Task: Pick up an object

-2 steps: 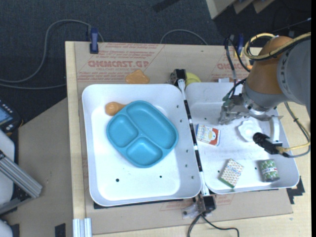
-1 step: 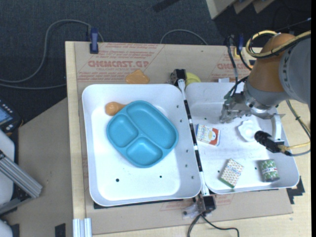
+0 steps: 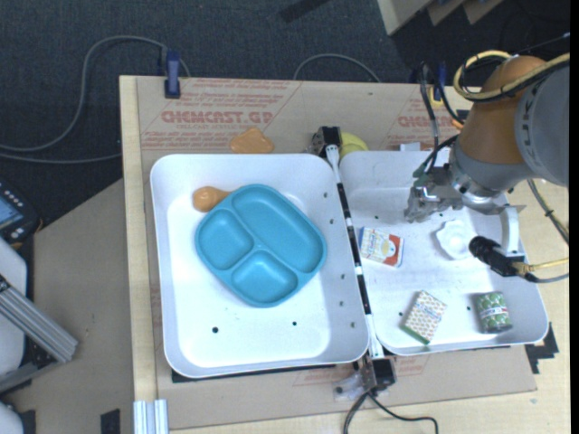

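The left bin (image 3: 172, 269) holds a blue divided plate (image 3: 261, 244), lying flat near its middle, with a small orange piece (image 3: 210, 197) touching the plate's upper left edge. Behind this bin, on the bench (image 3: 217, 107), sits another orange piece (image 3: 251, 141), and a yellow thing (image 3: 351, 143) shows just past the seam where the bins meet. In the right bin (image 3: 389, 174), a small card packet (image 3: 381, 247) with red and white print lies near the left wall; a patterned box (image 3: 423, 316) lies toward the front, tilted; a white crumpled thing (image 3: 450, 239) rests farther right, and a green can (image 3: 492, 312) lies on its side near the front right corner. The gripper (image 3: 425, 202) hangs over the bin's rear part, apart from all four; whether it is wide or narrow cannot be told.
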You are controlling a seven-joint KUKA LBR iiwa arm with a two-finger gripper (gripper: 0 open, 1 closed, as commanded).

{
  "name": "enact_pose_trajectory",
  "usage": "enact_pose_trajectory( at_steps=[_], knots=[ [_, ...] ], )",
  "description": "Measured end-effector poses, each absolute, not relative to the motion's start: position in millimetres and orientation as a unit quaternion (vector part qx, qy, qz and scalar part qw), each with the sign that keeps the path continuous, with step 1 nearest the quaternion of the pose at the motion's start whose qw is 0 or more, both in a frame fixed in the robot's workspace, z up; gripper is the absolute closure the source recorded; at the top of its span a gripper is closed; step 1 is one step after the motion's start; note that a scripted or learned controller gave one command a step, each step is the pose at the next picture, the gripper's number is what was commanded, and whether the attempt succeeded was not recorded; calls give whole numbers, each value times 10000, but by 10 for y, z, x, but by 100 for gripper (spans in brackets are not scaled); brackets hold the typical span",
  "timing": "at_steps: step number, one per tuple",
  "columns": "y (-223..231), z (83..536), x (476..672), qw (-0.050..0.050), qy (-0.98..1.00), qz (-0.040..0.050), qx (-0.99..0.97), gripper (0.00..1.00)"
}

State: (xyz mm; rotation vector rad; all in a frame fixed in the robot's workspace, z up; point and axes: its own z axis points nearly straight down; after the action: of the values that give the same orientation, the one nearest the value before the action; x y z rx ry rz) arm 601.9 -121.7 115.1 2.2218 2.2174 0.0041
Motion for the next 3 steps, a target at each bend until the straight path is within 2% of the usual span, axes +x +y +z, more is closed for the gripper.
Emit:
enact_pose_trajectory(
  at_steps=[1, 2, 3],
  knots=[
    [-1217, 1143, 6016, 7, 7063, 9, 7079, 0],
    [-1053, 880, 5848, 47, 7061, 33, 7081, 0],
    [-938, 851, 6055, 19, 7077, 11, 7065, 0]
  ],
)
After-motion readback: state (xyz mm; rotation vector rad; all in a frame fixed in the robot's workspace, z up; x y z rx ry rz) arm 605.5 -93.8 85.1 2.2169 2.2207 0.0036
